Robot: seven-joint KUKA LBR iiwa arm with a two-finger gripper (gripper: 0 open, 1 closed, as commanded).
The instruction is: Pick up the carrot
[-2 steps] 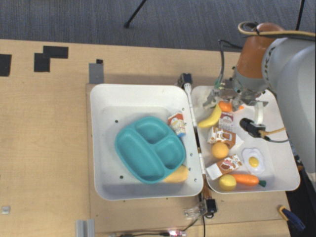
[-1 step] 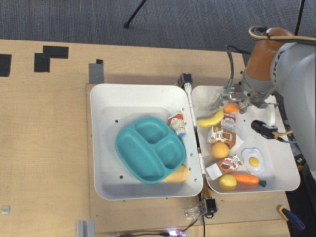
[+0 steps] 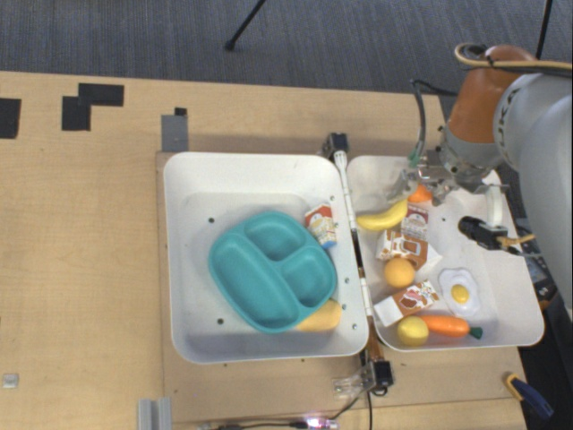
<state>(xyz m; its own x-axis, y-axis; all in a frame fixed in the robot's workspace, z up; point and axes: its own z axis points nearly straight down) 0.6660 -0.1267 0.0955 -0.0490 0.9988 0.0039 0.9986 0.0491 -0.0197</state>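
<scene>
Carrot point(image 3: 445, 326) lies whole at right bin point(image 3: 515, 285) front; gripper point(image 3: 419, 184) blurred, finger state unclear.

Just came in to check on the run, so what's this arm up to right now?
The arm's gripper sits over the far end of the right bin, near the banana. The carrot it is meant to pick up lies untouched at the bin's near end, beside a lemon and a toy fried egg. The left bin holds a teal divided plate.

Robotics lab, plywood bench point(image 3: 81, 267) with black markers, grey carpet point(image 3: 134, 16), cables
</scene>
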